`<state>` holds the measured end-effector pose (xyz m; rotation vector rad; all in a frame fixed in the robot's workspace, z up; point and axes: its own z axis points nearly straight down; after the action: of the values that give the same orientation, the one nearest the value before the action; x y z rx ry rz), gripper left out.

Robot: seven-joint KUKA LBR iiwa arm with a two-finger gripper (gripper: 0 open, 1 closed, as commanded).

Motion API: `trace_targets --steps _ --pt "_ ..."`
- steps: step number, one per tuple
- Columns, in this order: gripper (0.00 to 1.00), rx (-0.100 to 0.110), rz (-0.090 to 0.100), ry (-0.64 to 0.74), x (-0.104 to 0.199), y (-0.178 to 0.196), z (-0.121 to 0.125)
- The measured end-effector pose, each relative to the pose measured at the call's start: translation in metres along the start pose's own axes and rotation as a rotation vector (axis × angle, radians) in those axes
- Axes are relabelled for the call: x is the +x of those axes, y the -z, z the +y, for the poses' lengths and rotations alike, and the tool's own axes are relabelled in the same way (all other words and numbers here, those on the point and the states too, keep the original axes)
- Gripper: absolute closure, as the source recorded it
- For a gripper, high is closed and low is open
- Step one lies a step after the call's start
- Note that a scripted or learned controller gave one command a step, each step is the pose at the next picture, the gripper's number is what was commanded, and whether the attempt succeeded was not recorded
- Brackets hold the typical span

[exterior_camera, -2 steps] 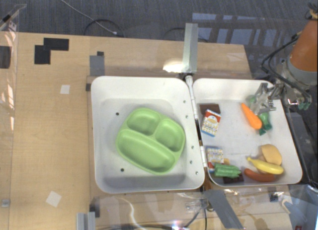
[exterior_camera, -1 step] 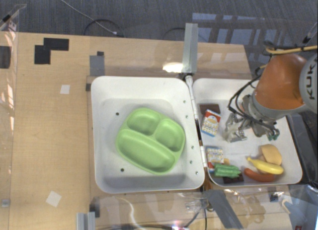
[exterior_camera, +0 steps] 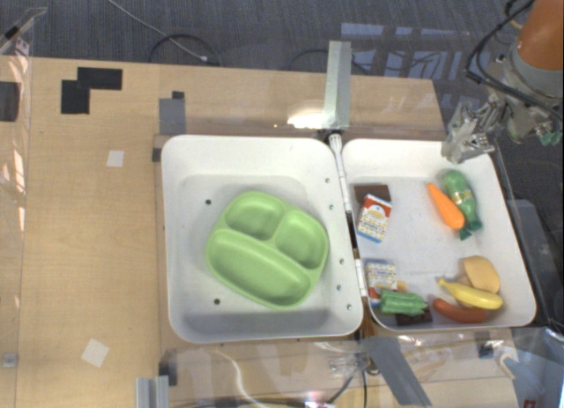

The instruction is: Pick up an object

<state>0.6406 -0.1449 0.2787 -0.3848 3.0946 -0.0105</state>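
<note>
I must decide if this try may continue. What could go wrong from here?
1. The gripper hangs above the right bin's far rim; coming straight down, it might strike that rim.
2. The carrot and green bottle touch, so a grasp there may catch both or push one away.
3. The banana and sausage lie against the near wall, leaving little room.

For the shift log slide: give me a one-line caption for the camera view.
Gripper above the right bin's far corner near a carrot; green divided plate in the left bin.
</note>
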Motion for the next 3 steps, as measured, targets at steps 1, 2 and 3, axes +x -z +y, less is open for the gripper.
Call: trace_targets --steps 1,2,3 --pt "0.0 -0.006 0.01 0.0 0.002 -0.006 0.001" --pt "0.0 -0.016 0.022 0.196 0.015 -0.146 -0.008" --pt "0.0 -0.006 0.008 0.174 0.032 -0.188 -0.02"
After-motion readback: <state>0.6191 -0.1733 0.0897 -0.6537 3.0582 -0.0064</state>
